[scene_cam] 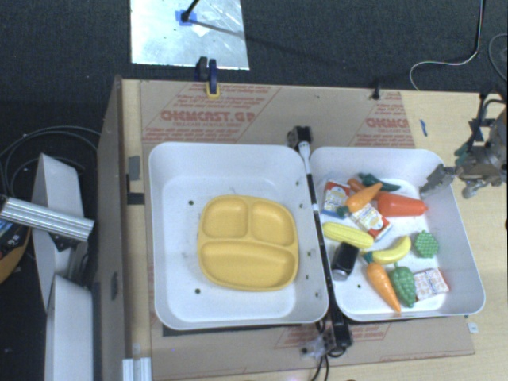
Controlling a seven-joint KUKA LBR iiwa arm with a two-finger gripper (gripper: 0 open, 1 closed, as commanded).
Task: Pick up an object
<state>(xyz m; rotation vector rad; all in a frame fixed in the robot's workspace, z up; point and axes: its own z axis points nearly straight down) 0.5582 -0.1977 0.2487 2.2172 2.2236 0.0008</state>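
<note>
The gripper (476, 169) sits at the right bin's (464, 236) upper-right rim, at the frame's 3 o'clock edge. Whether it is open or closed cannot be told; nothing is seen in it.

The toys lie heaped in that bin, down toward 8 o'clock from the gripper. Nearest is the red pepper (402, 205), long axis running 3 to 9. Past it lie the corn cob (347, 234) and banana (392, 250).

The left bin (171, 213) holds a yellow divided tray (248, 242), well apart from the gripper.

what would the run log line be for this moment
phase: approach | gripper: over right bin's upper right rim, holding nothing | toy food: piled in right bin, untouched | yellow tray: in left bin
</note>
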